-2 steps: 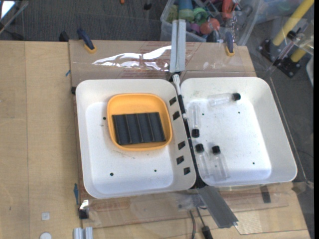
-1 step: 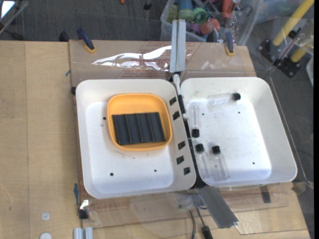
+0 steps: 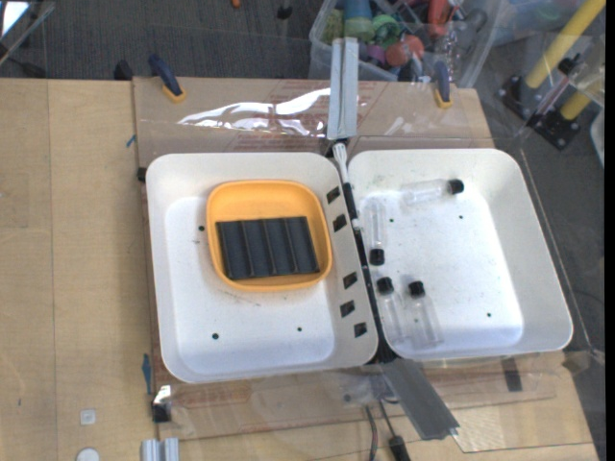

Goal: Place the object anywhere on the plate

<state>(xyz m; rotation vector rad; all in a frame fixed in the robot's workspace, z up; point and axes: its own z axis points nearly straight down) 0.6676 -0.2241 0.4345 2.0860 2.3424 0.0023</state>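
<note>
On the left bin [image 3: 192, 344] sits the orange plate [image 3: 219, 205], with a dark ribbed object [image 3: 267, 248] lying flat on it, long axis roughly left-right. Right bin [image 3: 500, 257] holds several clear vials with black caps [image 3: 415, 301], scattered near its left wall, well apart from the plate. Claw state cannot be told. Task looks done if the ribbed piece is the object; otherwise a vial must travel leftward across the divider.

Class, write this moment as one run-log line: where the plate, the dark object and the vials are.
plate: left bin | dark ridged block: on plate | clear vials: right bin
</note>
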